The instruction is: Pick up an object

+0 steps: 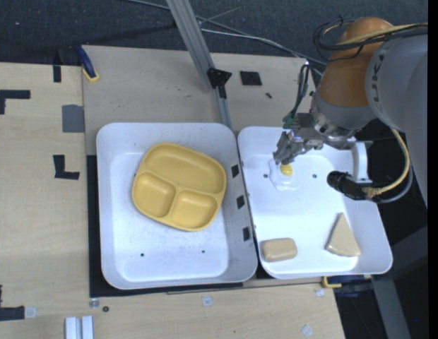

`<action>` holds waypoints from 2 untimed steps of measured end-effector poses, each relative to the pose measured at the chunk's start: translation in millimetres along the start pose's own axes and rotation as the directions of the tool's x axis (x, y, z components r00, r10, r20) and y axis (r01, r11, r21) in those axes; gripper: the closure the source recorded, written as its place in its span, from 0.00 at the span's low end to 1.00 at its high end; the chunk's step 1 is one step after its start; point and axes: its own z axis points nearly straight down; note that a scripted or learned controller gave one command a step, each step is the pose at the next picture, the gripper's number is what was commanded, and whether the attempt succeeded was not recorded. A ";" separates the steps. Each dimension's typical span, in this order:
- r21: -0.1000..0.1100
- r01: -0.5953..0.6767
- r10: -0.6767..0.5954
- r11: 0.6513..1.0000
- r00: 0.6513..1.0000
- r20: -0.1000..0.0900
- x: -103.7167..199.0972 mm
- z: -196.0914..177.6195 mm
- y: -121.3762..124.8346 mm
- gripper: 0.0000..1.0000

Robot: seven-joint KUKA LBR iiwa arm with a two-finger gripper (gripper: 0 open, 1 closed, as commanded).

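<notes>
End effector (286, 157) over right bin (360, 210)

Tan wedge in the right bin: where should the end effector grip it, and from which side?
Judging by shape, come straight down on the tan wedge and close across its narrower upper part; it lies flat, apex pointing away from the front rim of the right bin.
</notes>
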 end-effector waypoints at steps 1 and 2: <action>0.000 -0.001 0.001 1.000 1.000 0.000 45.5 4.1 -0.9 1.00; 0.001 -0.001 0.001 1.000 1.000 0.001 96.0 8.3 -9.9 1.00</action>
